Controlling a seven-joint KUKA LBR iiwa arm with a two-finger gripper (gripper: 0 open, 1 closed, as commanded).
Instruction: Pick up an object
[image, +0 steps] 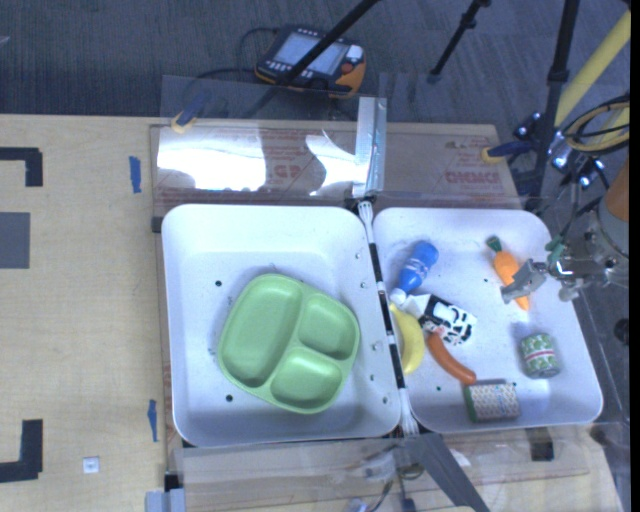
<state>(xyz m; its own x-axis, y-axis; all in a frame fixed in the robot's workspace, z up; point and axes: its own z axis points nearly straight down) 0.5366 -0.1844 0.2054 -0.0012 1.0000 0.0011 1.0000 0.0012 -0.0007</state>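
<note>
The approach step is judged in hand. The gripper (545, 280) is seen near the right bin's (580, 400) right edge, beside a carrot (508, 265); whether anything is grasped cannot be told. A descent onto the carrot is called for next.

soft even light, glare on clear panel (260, 160)

The gripper (543, 280) hangs low at the right side of the scene, its metal fingers spread apart, one fingertip (517, 290) to the left and the other toward the right. Nothing sits between them. The wrist and arm behind it run off to the right.
</note>
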